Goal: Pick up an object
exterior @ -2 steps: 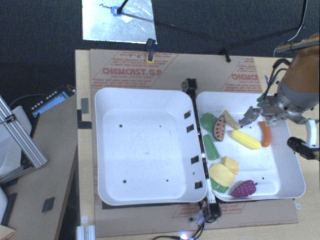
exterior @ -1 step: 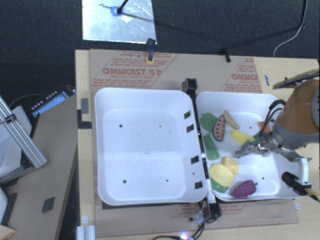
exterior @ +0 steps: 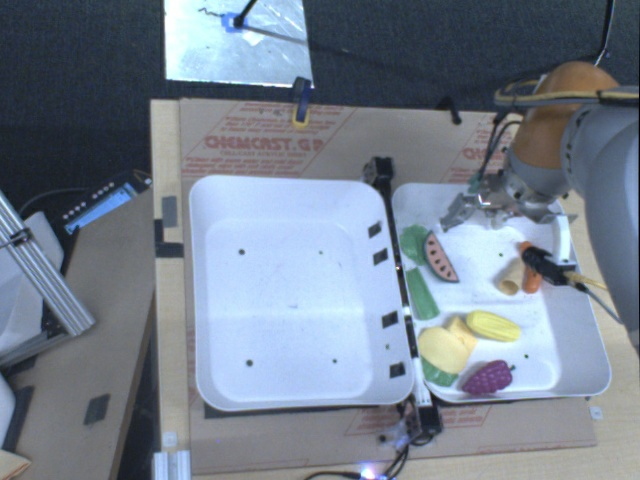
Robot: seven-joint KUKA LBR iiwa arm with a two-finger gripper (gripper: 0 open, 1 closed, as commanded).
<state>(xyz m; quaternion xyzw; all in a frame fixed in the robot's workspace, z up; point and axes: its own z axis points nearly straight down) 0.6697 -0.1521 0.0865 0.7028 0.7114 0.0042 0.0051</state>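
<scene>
The fingers [exterior: 462,211] hover above the right bin [exterior: 575,343] near the watermelon slice [exterior: 440,256]; whether they are parted, I cannot tell.

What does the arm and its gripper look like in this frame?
The arm is a thick, smooth grey casing with a rounded orange band above the wrist. Thin yellowish cables loop over the orange part, and a dark cable rises toward the top edge. The gripper is a small metallic grey assembly with pale angular parts, too small to make out in detail.
</scene>
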